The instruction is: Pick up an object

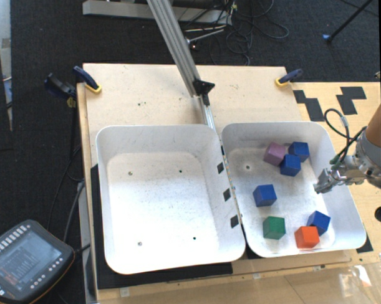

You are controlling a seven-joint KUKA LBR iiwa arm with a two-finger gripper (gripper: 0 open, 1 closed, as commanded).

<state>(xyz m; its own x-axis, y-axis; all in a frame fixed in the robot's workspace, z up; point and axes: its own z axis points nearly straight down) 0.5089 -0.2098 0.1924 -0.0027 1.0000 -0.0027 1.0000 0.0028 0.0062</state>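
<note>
Two white bins sit side by side on the tabletop (pixel 151 87). The left bin (pixel 109 151) takes up the tabletop's left and middle part; the right bin (pixel 346 227) lies toward its right edge.

All blocks are in the right bin. A pink block (pixel 275 153) sits near its far wall, touching a blue block (pixel 291 164), with another blue block (pixel 299 150) just beside. A lone blue block (pixel 264 195) sits mid-bin. Along the near wall: a green block (pixel 274 227), an orange block (pixel 307 236), and a blue block (pixel 319 221) touching the orange one.

The gripper (pixel 321 185) hangs over the right bin's right side, with no block seen in it. Cannot tell how the fingers are set.

Clamps at the far corners: left (pixel 87 79), right (pixel 289 77).
</note>
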